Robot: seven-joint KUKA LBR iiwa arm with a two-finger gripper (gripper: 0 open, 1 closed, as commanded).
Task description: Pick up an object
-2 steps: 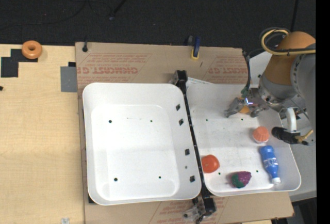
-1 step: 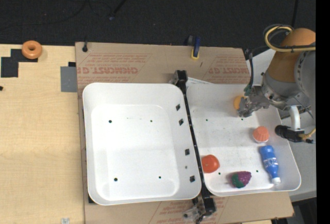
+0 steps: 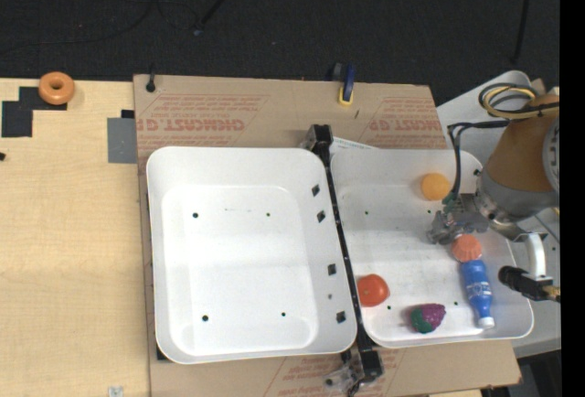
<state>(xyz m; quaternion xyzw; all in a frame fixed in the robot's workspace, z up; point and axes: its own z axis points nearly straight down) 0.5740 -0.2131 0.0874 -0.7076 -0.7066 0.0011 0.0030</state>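
The grey arm with its orange band reaches in from the right and brings its two-finger gripper [image 3: 446, 226] down low over the right shallow white plastic bin [image 3: 393, 194], near that bin's right side. Whether the claw is released or clenched cannot be told from this slanted view, and nothing can be seen grasped in it.

Four loose things lie in the right bin. A small round yellow-orange ball [image 3: 435, 186] sits just up and left of the gripper. A pale orange-red rounded piece [image 3: 467, 248] lies just below and right of the gripper, close to it; whether they touch cannot be told. Right under that piece a blue plastic bottle with a white cap [image 3: 477, 292] lies on its side, cap toward the bin's near edge. A red tomato-like ball [image 3: 371, 290] rests by the divider between the bins, and a purple and green lumpy toy [image 3: 426, 317] lies near the bin's front rim.

The left white bin [image 3: 164, 203] sits beside it on brown printed cardboard [image 3: 228, 116]. An orange ring [image 3: 57, 88] rests on the wooden bench [image 3: 64, 249], well apart at far left
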